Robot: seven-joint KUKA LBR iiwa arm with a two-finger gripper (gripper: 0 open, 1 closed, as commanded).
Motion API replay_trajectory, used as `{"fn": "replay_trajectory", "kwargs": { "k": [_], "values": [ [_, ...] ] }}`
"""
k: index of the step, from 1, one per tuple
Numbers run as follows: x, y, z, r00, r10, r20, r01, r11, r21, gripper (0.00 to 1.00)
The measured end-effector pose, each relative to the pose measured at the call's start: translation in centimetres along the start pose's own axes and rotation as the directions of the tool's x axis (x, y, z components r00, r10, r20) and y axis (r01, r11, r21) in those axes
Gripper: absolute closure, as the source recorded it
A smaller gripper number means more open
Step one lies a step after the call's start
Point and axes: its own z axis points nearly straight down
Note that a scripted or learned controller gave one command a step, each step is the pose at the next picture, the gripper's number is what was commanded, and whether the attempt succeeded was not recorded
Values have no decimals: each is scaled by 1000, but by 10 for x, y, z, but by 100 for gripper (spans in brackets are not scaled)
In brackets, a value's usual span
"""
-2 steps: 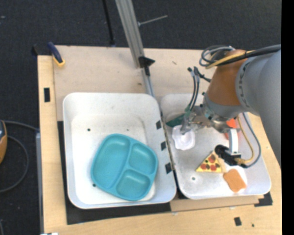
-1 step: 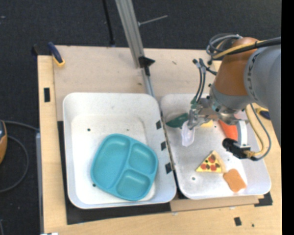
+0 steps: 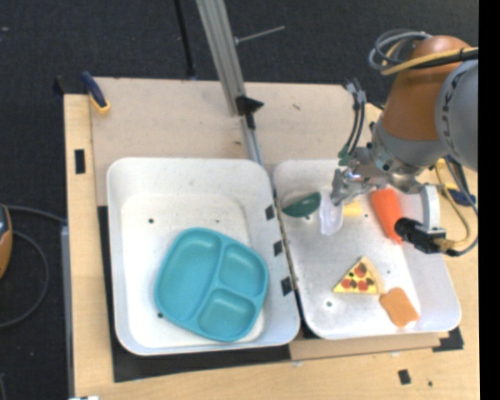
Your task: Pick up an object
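My gripper hangs over the back part of the right bin, under the grey wrist with the orange band. Just below and left of it lies a pale whitish object, and a small yellow piece sits beside that. A dark green item rests near the bin's left wall. An orange carrot-like piece lies right of the gripper, partly under the arm. Toward the front sit a pizza slice and an orange-brown chunk.
The left bin holds a teal divided plate. A slanted aluminium post rises behind the bins. A black part with cables hangs off the arm over the right bin's right side.
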Motion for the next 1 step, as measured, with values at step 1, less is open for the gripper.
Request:
{"fn": "replay_trajectory", "kwargs": {
  "k": [1],
  "values": [
    [54,-7,-15,1000,-5,-3,5,1000,3,100]
  ]
}}
